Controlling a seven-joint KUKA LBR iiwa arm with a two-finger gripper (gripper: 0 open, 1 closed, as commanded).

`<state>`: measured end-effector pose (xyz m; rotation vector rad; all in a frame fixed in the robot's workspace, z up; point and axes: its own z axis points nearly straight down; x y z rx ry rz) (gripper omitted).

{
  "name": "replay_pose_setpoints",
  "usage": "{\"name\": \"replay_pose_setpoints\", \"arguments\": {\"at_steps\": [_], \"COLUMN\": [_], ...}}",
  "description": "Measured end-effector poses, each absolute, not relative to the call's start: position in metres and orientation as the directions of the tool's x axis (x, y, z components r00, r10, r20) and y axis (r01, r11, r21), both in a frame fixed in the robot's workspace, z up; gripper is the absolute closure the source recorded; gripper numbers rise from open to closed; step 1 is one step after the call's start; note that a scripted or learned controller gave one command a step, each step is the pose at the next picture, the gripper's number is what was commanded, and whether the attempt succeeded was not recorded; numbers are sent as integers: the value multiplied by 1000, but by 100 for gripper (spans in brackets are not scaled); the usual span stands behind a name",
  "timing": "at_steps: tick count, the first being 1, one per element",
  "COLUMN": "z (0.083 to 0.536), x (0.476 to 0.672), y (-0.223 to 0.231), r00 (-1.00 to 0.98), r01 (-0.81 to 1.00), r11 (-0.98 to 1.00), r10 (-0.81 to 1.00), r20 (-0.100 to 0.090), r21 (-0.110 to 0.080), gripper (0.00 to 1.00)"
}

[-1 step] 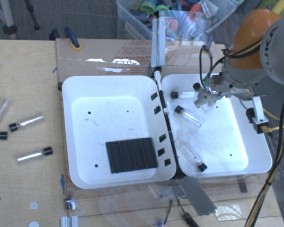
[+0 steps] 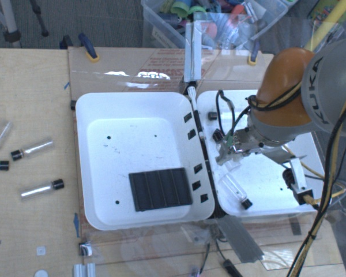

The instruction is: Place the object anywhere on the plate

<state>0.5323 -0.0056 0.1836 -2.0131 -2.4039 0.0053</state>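
Arm [image 2: 294, 91] in from the right, orange band above the wrist, bent down over the right bin [image 2: 265, 206]. Gripper [image 2: 226, 154] low near that bin's left wall, just right of the divider [image 2: 197, 137] between the two bins. Can't tell how far open it is, too small and tangled in black cables [image 2: 226, 111]; nothing visibly held.

Clear vial with a black cap [image 2: 235, 193] flat on the right bin's floor, just below and slightly right of the gripper, apart from it, cap end pointing away toward the near edge.

Black ribbed plate [image 2: 160, 189] flat in the left bin [image 2: 104, 114], left of and below the gripper, across the divider, at the near side of that bin's floor. Nothing on it.

Far left of the gripper, out on the wooden bench [image 2: 29, 85]: more loose vials [image 2: 41, 187], lying flat.

Beyond the gripper, past the bins: clear tub of coloured toys [image 2: 219, 10]
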Motion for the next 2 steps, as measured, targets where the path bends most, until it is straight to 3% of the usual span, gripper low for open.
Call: {"name": "replay_pose_setpoints", "arguments": {"at_steps": [1, 2], "z": [184, 228], "x": [495, 479], "y": [50, 100], "r00": [-414, -516], "r01": [910, 856], "r11": [414, 516], "r10": [910, 856], "r20": [5, 0], "r21": [-8, 0], "gripper": [100, 100]}}
